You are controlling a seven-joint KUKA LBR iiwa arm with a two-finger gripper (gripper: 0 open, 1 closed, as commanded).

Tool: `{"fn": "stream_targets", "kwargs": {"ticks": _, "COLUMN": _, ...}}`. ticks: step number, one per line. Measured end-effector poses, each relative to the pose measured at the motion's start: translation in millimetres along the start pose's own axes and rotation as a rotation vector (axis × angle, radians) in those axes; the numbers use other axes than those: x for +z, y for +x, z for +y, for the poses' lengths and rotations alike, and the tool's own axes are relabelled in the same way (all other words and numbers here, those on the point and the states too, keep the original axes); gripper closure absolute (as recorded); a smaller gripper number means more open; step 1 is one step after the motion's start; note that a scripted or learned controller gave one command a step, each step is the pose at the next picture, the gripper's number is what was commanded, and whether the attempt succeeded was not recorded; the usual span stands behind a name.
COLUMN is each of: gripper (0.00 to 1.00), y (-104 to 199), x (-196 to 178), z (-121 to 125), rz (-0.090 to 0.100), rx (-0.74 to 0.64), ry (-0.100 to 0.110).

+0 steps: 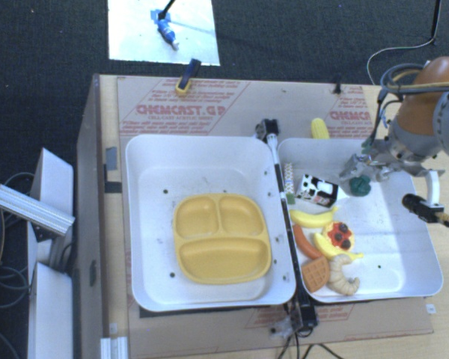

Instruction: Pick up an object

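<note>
The grey arm reaches in from the right, its jaws [361, 172] blurred, state unclear, low over a small teal object [359, 186] in the right white bin [426, 271].

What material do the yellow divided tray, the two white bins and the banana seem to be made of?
Yellow divided tray: likely moulded plastic, smooth with a soft sheen, uniform colour and rounded compartment walls.
White bins: probably thin formed plastic, slightly glossy, with rounded corners and rolled rims.
Banana: looks like a plastic toy, evenly yellow and smooth, though at this size rubber or foam cannot be excluded.
</note>
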State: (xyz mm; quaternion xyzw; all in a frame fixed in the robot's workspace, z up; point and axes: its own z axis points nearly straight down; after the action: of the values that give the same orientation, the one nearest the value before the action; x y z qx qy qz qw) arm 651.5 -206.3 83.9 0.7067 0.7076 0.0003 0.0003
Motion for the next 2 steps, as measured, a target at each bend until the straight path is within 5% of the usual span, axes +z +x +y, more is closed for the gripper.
{"fn": "stream_targets", "kwargs": {"ticks": 1, "gripper": 1.00, "y": -0.2, "x": -12.1, "z": 1.6, "rz": -0.001, "rx": -0.002, "ry": -0.005}}
{"fn": "stream_targets", "kwargs": {"ticks": 2, "gripper": 1.00, "y": 56.3, "x": -35.1, "z": 18.4, "rz": 0.001, "rx": -0.003, "ry": -0.003}}
